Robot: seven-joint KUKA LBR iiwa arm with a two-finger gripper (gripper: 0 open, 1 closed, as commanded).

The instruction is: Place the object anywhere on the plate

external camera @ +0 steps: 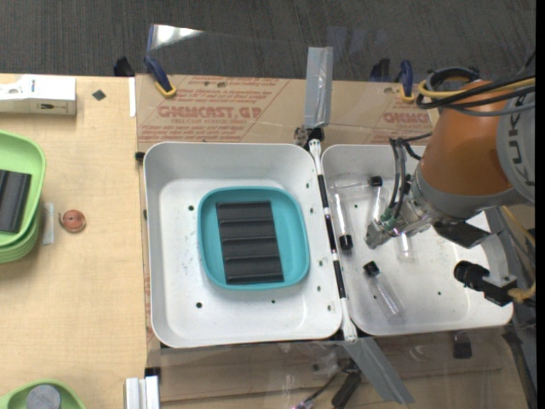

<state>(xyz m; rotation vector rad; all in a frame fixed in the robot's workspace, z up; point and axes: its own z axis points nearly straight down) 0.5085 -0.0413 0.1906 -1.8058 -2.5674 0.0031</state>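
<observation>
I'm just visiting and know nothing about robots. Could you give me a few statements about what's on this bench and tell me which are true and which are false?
1. The teal plate sits in the left bin. True.
2. The plate carries clear tubes. False: it carries a black ribbed block.
3. The pincer is over the right bin. True.
4. The clear tubes with black caps lie in the left bin. False: they lie in the right bin.
5. The arm's orange band is over the left bin. False: it is above the right bin.
</observation>
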